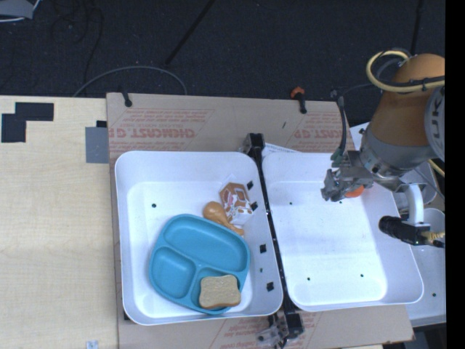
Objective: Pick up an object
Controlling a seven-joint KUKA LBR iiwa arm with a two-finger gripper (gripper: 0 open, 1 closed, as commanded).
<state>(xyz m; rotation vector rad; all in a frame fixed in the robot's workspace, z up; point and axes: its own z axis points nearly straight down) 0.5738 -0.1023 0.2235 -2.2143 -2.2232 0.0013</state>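
My gripper (pixel 336 189) hangs over the upper right part of the right bin (pixel 327 271), below the grey wrist and orange band. A small orange thing (pixel 354 190) shows right against the gripper's tip, mostly hidden by it; I cannot make out whether it is gripped. In the left bin (pixel 134 195) lies a blue divided plate (pixel 182 260) with a slice of bread (pixel 219 291) in its near right compartment. A tan drumstick-shaped toy (pixel 216 213) rests at the plate's far edge, and a brown-and-white wrapped snack (pixel 236 197) lies just beyond it.
A black divider (pixel 265 224) runs between the two bins. A black fitting with a white cable (pixel 405 227) hangs off the arm over the right bin's right rim. Cardboard (pixel 189 122) lies under both bins, on the pale bench (pixel 51 231).
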